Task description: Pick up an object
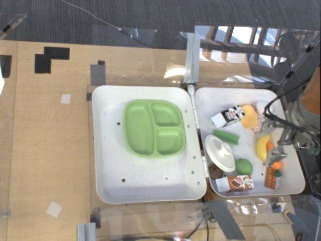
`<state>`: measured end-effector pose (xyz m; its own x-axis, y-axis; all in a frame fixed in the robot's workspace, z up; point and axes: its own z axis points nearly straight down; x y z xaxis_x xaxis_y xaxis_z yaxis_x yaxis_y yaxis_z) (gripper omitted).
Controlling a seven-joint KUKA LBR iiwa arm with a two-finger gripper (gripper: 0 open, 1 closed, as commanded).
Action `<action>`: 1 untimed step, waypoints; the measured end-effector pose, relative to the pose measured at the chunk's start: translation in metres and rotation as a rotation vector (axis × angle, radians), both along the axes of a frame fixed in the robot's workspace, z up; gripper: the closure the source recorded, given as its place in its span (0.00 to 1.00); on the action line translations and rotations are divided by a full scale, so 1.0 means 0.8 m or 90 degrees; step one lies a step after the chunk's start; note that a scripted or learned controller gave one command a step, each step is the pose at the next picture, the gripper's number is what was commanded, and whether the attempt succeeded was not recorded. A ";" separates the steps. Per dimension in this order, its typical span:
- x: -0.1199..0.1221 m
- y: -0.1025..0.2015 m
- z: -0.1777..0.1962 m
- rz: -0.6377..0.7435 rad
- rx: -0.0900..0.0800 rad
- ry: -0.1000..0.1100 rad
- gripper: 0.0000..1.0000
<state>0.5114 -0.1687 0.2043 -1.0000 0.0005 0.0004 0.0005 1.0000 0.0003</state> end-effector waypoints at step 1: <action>-0.023 -0.007 -0.131 0.220 0.000 -0.003 0.00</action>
<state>0.4926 -0.1745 0.0993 -0.9408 -0.3390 -0.0043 -0.3390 0.9408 -0.0012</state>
